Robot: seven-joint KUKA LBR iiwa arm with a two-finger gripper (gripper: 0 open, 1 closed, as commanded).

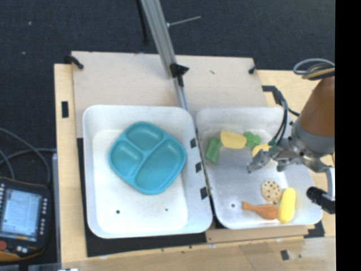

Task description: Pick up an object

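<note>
The arm comes in from the right edge of the frame, and its jaws [260,162] hang low over the right bin [237,208], at about mid-height of the frame. The metal fingers point toward the lower left; whether they are parted or closed I cannot tell, and nothing shows between them.

Just beside the jaws, above and touching their upper edge in the picture, lies a small yellow piece [260,149]. Further to the upper left sits a larger yellow rounded object [232,139], with a green object [252,139] against its right end and a green block [213,149] to its left, near the bin's left wall.

Below the jaws, apart from them, lies a round tan cookie [271,190] with dark dots. Lower right of it is a yellow oblong object [287,204], upright in the picture, and an orange carrot-like object [260,210] lies along the bin's lower edge, its end meeting the yellow oblong.

The left bin [107,219] holds a teal divided plate [148,157] with three compartments. Both bins rest on the table [67,151].
</note>
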